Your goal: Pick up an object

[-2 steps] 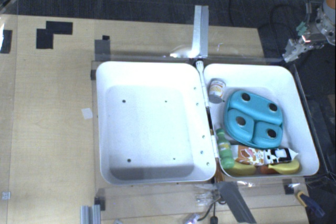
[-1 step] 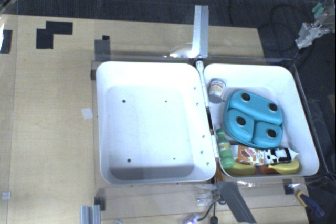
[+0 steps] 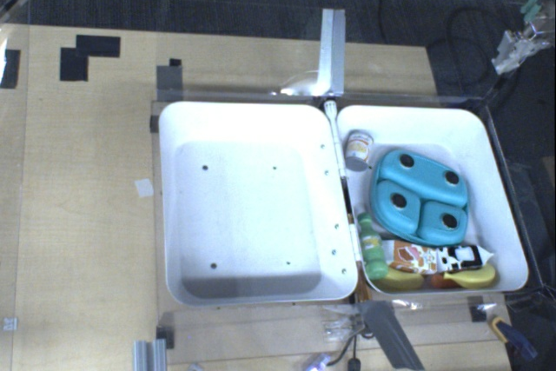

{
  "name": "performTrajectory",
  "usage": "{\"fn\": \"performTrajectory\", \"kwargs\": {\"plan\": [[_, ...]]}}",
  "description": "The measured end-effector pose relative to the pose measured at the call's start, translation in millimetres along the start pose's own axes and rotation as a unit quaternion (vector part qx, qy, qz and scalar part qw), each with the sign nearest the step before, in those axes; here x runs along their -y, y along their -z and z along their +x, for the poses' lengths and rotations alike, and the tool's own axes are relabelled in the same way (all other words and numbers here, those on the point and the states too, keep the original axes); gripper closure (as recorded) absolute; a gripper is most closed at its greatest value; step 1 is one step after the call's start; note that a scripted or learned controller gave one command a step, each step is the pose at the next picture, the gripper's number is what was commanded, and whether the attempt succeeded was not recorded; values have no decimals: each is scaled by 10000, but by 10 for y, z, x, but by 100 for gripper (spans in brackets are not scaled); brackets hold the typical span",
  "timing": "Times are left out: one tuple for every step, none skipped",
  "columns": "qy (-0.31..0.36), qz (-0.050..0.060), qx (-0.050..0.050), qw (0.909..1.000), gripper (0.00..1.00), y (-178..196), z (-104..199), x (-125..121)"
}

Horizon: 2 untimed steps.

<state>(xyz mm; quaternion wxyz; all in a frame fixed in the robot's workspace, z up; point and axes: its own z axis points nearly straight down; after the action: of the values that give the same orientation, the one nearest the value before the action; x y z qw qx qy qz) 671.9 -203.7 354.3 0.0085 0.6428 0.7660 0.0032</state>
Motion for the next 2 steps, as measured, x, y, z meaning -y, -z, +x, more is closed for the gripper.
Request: {"fn": "performTrajectory", "kwargs": {"plan": [[185,34,-20,9998,100,844,-5,6],[1516,37,-30,9884,100,829,-11,8]]}}
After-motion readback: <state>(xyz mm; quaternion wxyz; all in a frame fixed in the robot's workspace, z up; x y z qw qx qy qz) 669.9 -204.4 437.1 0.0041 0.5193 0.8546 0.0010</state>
